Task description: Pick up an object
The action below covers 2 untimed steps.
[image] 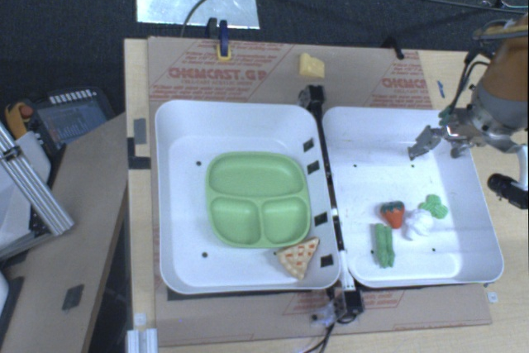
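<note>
I have the arm in from the right, with the tool point(436, 138) hovering over the far part of the right bin point(364, 136). Its fingers look spread and released, nothing between them. The candidates sit in a cluster at the near side of that bin: a toy carrot point(393, 213), a white piece point(419, 225) touching a broccoli floret point(433, 207), and a green bean pod point(383, 245) just nearer. I judge this the approach step, no grasp yet. Next I would bring the tool nearer, centre over one piece, then descend and close.
</note>
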Available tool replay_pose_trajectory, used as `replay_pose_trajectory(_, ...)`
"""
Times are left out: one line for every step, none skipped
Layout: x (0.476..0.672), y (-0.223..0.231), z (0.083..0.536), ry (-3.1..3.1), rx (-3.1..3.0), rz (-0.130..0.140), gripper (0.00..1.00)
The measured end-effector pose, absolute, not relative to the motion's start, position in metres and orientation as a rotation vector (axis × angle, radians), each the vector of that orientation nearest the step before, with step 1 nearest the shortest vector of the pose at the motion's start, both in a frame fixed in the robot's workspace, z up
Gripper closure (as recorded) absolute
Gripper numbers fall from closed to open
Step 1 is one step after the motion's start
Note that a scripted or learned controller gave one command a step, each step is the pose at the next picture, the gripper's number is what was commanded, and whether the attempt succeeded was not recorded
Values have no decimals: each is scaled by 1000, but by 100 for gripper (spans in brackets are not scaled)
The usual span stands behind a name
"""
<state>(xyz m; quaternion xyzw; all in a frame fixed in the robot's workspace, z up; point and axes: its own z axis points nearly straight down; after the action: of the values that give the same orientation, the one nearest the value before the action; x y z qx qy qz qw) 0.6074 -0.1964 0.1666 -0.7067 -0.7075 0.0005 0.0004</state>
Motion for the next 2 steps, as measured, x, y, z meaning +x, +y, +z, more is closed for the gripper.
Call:
replay_pose_trajectory(617,-193,118,-2226,-2215,1,0)
replay_pose_trajectory(618,-192,84,-2228,-2216,0,0)
